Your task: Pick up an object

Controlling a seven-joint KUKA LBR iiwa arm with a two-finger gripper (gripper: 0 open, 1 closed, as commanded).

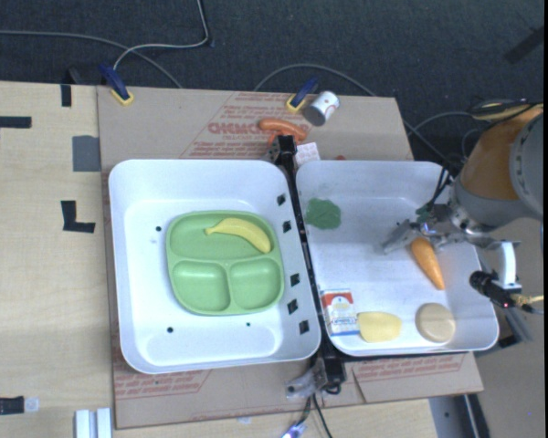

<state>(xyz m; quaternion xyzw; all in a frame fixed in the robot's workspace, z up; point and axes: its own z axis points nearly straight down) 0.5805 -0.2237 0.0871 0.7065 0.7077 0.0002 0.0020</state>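
Note:
In the right bin [374, 179], my gripper [412, 237] is down low, open, with one grey finger [393, 241] splayed out to the left. An orange carrot [427, 263] lies on the bin floor, and its upper end sits right at the gripper; I cannot tell whether they touch. The same bin holds a flat green piece [323, 213], a pale yellow lump [379, 326], a round beige object [435, 322] and a small red and white box [339, 309].
The left bin [137, 190] holds a green divided plate [225, 263] with a yellow banana [242, 233] in its top section. The grey arm [502, 176] comes in over the right bin's right wall. Clips and cables lie beyond the far rims.

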